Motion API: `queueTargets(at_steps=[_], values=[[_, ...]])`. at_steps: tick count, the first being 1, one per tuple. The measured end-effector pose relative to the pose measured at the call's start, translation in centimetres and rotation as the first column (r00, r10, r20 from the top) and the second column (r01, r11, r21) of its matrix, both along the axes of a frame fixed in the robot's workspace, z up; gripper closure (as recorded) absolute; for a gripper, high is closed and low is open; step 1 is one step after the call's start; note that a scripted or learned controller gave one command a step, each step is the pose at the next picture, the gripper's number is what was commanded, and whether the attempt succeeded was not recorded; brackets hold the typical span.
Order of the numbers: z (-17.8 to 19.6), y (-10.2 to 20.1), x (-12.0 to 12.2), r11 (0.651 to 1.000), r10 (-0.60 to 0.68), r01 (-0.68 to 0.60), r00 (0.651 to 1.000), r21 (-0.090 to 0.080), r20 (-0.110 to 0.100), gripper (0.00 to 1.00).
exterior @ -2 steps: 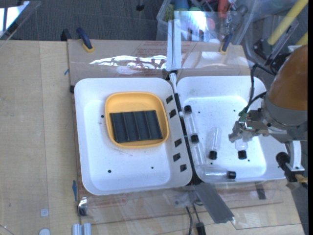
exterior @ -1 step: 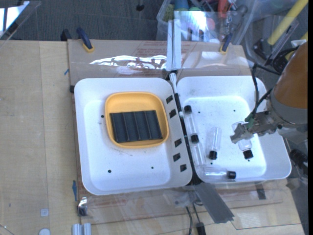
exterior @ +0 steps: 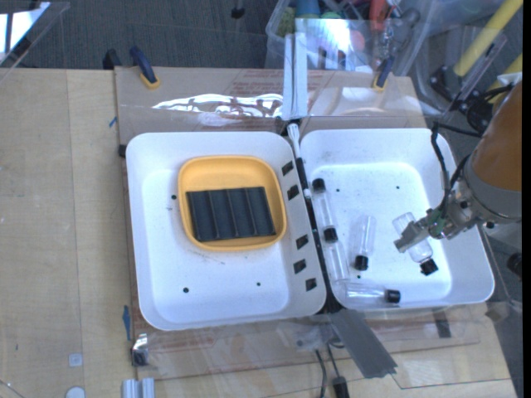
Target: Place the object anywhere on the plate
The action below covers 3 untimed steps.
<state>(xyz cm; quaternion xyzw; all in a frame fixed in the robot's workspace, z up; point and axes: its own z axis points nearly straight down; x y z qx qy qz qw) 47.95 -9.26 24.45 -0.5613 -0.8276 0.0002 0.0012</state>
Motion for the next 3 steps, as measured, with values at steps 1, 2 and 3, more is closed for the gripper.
queueTargets(at_steps=[1,2,3], values=[[0.9,-0.6,0.0,0.955,0.297,-0.297,0.955,-0.002,0.005,1.00],[0.7,-2.3,0.1,0.874,0.486,-0.486,0.874,-0.002,0.004,1.00],[1.0,-5.4,0.1,0.693,0.721,-0.721,0.692,-0.006,0.006,1.00]])
